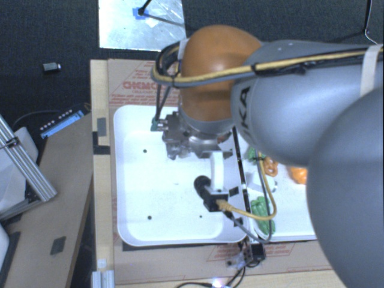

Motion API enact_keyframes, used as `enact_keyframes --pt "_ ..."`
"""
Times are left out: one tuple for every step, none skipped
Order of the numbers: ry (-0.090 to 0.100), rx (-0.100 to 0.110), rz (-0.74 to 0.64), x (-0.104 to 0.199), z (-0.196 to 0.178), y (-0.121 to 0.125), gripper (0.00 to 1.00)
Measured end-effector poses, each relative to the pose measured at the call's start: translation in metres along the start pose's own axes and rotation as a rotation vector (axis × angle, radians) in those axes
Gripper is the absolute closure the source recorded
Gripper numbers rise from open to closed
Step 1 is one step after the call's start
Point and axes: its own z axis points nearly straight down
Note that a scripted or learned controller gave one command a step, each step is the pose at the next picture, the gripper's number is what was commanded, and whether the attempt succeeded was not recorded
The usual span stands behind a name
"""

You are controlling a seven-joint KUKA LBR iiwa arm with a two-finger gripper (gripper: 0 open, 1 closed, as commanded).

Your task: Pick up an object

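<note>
Green object (259, 207), lumpy and bright, lies in the right bin (295, 219) close to that bin's left wall, with black and yellow cables (243, 212) crossing in front of it. What shows of it is longer from the far side of the view toward the near side than it is wide, so its long axis seems to run that way, though its ends are partly covered and which way it points cannot be told. Two orange objects sit just beyond it in the same bin, one small (270, 167) and one (297, 174) at the edge of the grey arm (300, 113). The gripper (178, 138) hangs over the far part of the left bin (141, 185), well apart from the green object, beneath the orange band (210, 59). Whether the claw is spread or pressed together cannot be told from above. Both bins rest on cardboard (129, 86) with red print.
</note>
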Motion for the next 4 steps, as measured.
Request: enact_keyframes --pt "0.004 -0.009 -0.004 0.01 -0.054 0.111 1.0" --pt "0.004 -0.007 -0.005 0.025 0.121 0.109 1.0" --pt "0.0 0.0 0.001 0.023 0.12 0.036 1.0" --pt "-0.001 0.002 -0.003 0.023 0.019 0.018 1.0"
